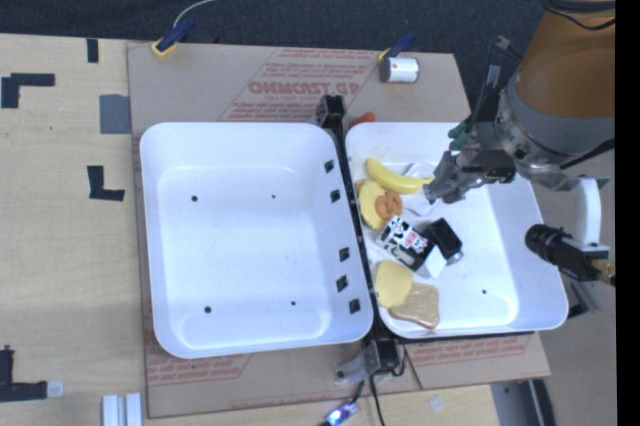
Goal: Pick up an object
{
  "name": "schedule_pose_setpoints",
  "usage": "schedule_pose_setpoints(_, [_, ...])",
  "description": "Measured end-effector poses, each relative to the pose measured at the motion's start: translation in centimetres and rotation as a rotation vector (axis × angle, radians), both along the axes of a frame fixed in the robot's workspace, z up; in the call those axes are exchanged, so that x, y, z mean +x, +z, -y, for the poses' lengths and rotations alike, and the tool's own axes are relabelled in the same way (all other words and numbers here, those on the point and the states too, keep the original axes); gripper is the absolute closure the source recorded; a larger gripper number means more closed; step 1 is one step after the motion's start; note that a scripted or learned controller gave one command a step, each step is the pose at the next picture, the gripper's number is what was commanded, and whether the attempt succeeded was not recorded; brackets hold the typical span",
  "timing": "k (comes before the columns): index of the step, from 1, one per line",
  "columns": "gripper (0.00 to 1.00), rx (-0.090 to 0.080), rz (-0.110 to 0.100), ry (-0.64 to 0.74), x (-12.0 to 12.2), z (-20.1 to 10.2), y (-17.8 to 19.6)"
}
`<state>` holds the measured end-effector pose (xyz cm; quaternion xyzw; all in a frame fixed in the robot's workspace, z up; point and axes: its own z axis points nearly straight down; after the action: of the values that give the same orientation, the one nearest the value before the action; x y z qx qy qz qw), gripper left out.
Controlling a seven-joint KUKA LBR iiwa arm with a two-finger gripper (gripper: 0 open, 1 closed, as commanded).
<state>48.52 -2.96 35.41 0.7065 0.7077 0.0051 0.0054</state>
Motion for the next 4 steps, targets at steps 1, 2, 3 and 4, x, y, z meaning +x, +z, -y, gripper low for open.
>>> schedule_pose_setpoints(1, [1.0, 0.001, -0.026, 0.003, -0.3, -4.9, -9.2])
schedule_pose_setpoints(2, [1.0, 0.0, -0.014, 0.001, 3.3, -5.7, -7.6])
schedule_pose_setpoints(3, [1.0, 0.002, -0.009, 0.005, 6.4, -10.0, -1.3])
schedule_pose_setpoints(4, [1.0, 0.002, -0.011, 0.002, 4.6, -10.8, 3.2])
